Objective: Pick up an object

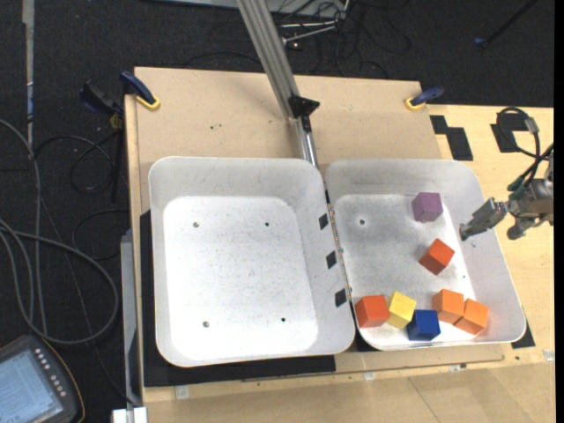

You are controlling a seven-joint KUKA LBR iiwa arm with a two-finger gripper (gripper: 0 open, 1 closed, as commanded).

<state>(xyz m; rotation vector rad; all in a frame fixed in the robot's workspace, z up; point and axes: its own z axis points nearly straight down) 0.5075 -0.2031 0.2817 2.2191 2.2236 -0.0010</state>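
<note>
Orange cube (436, 256) sits nearest the tool (471, 226), whose finger state I cannot tell; purple cube (426, 205) nearby.

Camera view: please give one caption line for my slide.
Pincer at right bin's edge, above coloured blocks.

A: How do the 2 bins sit?
B: Side by side; the left bin (176, 263) beside the right bin (493, 263).
A: And the blocks?
B: All 7 in the right bin: 1 far (427, 205), 1 mid (436, 256), 5 along the near wall (421, 314). The gripper (480, 221) is over its right rim.
</note>
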